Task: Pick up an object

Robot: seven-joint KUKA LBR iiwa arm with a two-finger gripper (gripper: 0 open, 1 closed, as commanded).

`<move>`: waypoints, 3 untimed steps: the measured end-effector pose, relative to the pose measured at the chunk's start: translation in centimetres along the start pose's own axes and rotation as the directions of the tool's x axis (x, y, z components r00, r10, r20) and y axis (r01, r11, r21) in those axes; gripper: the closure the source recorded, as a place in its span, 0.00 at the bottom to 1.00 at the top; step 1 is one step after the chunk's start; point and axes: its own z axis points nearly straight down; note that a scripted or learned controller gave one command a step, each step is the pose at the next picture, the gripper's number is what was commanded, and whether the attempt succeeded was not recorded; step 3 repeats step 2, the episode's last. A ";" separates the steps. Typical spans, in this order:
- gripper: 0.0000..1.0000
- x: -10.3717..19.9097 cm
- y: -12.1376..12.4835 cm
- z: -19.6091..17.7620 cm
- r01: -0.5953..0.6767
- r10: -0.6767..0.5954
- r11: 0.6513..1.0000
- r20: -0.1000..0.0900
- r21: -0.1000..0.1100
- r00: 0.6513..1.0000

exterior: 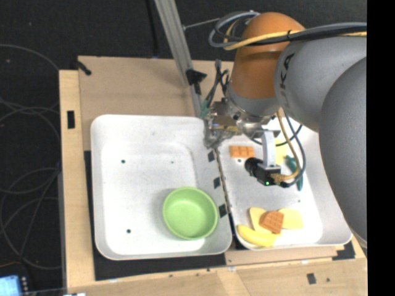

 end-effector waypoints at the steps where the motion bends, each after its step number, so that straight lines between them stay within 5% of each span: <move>1: 1.00 4.3 0.5 0.3 -0.001 0.001 1.000 0.001 0.001 1.000; 2: 0.00 4.0 0.5 0.3 -0.004 0.004 1.000 0.003 0.001 1.000; 3: 0.00 4.0 0.5 0.3 -0.004 0.004 1.000 0.003 0.001 1.000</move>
